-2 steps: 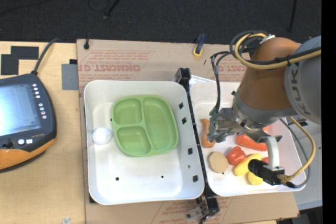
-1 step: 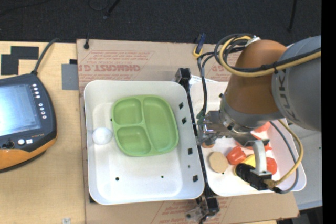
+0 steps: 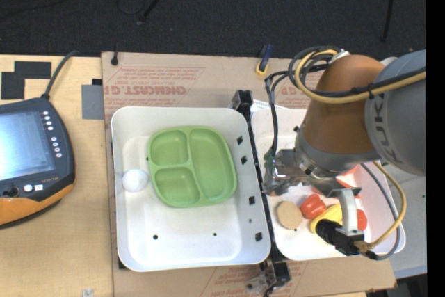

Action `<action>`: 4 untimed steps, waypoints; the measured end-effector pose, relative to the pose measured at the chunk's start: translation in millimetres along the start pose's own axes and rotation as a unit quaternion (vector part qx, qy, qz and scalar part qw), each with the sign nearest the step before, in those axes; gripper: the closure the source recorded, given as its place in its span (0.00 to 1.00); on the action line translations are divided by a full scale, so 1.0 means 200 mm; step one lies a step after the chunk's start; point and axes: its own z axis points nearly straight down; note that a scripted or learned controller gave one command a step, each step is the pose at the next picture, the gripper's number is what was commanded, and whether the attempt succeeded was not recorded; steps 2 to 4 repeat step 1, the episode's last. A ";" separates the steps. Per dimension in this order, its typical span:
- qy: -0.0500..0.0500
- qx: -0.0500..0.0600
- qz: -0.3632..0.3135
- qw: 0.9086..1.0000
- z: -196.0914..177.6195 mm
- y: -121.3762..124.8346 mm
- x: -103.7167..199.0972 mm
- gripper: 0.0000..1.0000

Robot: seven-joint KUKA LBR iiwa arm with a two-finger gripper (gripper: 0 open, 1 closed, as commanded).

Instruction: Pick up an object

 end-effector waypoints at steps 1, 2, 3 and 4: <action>0.000 0.000 0.001 1.000 0.00 -0.03 0.04 1.00; 0.000 0.000 0.001 1.000 0.00 -0.03 0.04 1.00; 0.000 0.000 0.001 1.000 0.00 -0.03 0.04 1.00; 0.000 0.000 0.001 1.000 0.00 -0.03 0.04 1.00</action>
